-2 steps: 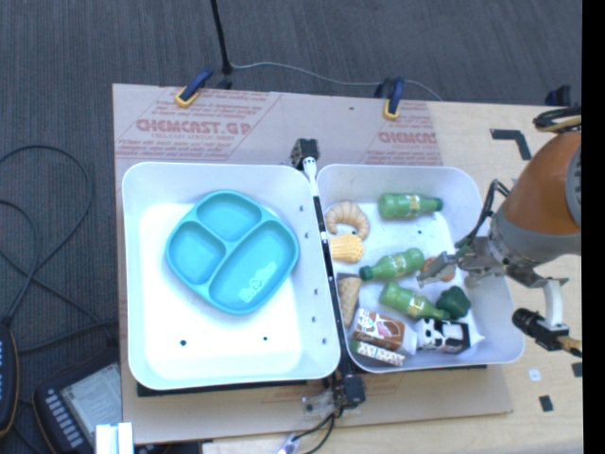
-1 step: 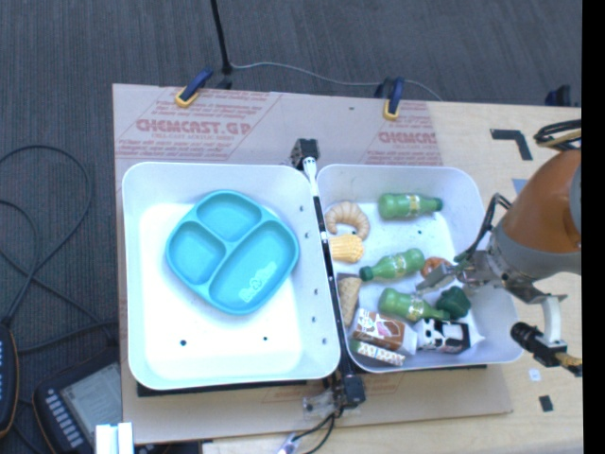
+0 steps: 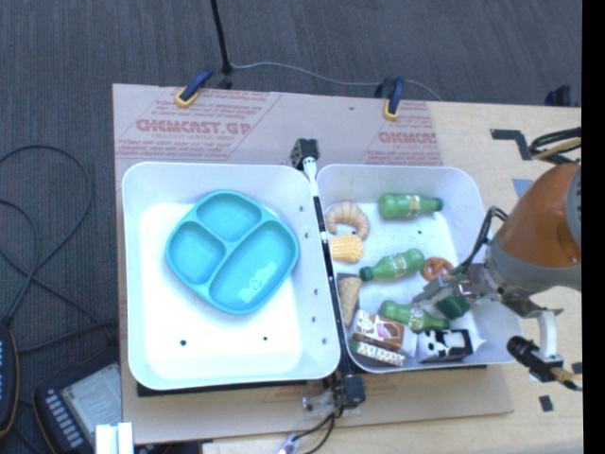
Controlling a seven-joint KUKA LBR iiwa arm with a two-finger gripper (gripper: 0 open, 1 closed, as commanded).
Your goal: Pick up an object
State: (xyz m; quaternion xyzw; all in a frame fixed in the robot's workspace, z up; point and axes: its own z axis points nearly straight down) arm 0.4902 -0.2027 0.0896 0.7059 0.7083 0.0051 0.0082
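Observation:
The right bin [image 3: 463, 185] holds several toy foods. Three green bottles lie in it: one at the back [image 3: 408, 205], one in the middle [image 3: 395, 266] and one toward the front [image 3: 408, 314]. My gripper [image 3: 452, 301] is down inside this bin near its right wall, at the right end of the front bottle. A dark green piece shows right at the gripper. An orange pretzel [image 3: 437, 269] lies just behind the gripper. A black-and-white carton [image 3: 444, 345] sits just in front of it.
A croissant [image 3: 347, 218], corn cob [image 3: 344, 248], ice-cream cone [image 3: 349, 296] and two brown snack packets [image 3: 377, 339] line the right bin's left side. The left bin [image 3: 151, 348] holds a blue divided plate [image 3: 233, 251]. The grey and orange arm [image 3: 539, 239] overhangs the right bin's right rim.

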